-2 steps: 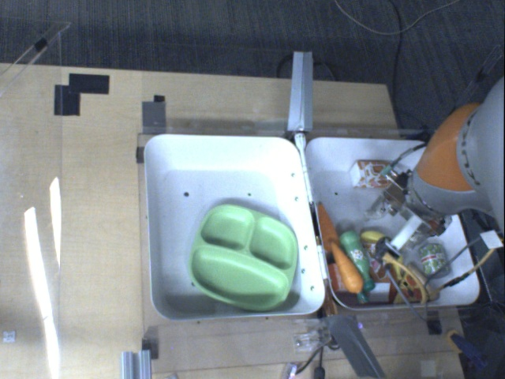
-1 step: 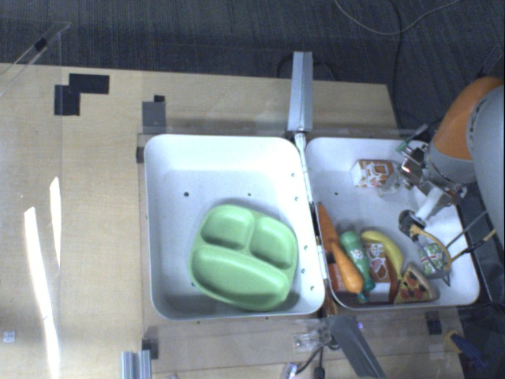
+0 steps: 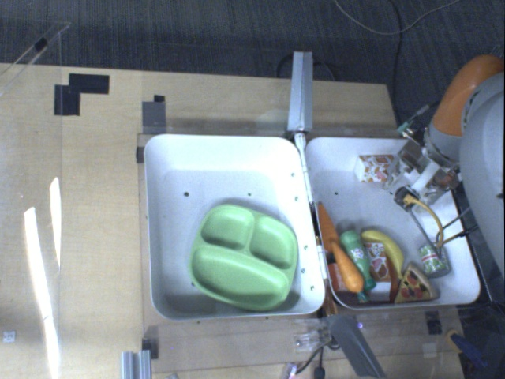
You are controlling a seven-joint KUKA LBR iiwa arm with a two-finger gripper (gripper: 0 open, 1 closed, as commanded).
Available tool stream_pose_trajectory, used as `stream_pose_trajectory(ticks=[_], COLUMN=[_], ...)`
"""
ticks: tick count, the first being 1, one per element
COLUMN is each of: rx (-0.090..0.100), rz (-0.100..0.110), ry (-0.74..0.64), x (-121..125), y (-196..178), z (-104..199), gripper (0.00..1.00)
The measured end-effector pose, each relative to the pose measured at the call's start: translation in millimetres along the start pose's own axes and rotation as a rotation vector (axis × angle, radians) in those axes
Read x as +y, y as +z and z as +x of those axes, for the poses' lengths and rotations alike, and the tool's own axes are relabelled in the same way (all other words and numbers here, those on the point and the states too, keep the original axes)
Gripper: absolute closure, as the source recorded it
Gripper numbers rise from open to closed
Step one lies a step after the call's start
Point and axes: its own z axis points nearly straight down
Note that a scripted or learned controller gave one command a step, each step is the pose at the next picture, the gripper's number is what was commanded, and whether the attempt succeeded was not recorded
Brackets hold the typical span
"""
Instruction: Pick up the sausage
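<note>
I see the sausage (image 3: 324, 226) lying along the right bin's (image 3: 347, 155) left wall, just above the carrot (image 3: 347, 268). It looks light, stiff and slick; I'd grip mid-length. Gripper (image 3: 418, 181) state: I cannot tell.

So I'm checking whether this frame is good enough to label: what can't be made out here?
- Claw, camera view: small and cluttered with cables; open or shut is unreadable.
- Sausage, camera view: the reddish piece along the right bin's left wall may be it; too small to confirm.
- Pile at that bin's bottom: the banana and carrot overlap items underneath.
- Arm: cut off by the right edge.
</note>
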Motion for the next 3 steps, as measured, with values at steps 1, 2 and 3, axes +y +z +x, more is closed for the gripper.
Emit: stream_pose_trajectory(ticks=[1,2,3], rx=[0.024,0.028,0.000], rz=[-0.044,-0.039,-0.020], ry=[0.087,0.446,0.499], x=[-93.2,-37.3,5.3], y=[4.0,3.7,0.8], z=[-29.6,-9.4,4.1], gripper=[0.00,0.00,0.00])
